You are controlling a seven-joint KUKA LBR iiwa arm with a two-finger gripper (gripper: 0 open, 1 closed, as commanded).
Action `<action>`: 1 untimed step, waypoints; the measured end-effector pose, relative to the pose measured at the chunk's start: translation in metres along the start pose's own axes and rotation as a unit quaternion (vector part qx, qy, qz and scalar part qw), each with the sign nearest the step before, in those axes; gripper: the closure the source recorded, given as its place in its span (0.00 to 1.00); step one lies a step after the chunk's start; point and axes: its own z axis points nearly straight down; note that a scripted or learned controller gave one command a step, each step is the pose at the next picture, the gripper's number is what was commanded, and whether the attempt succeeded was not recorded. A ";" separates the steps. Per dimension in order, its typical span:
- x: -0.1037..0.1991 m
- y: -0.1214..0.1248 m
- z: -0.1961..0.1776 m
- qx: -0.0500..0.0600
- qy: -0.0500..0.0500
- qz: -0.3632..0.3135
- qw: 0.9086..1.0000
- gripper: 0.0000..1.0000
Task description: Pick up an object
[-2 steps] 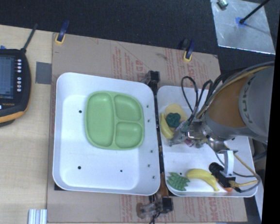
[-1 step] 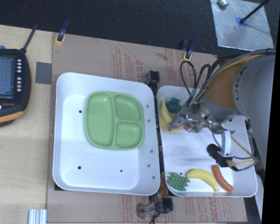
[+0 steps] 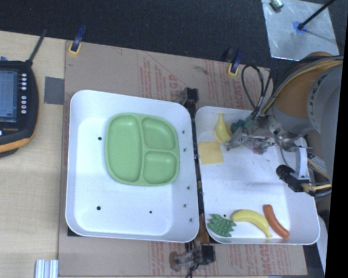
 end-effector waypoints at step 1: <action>-0.030 0.026 0.005 0.003 0.001 -0.001 1.000 0.00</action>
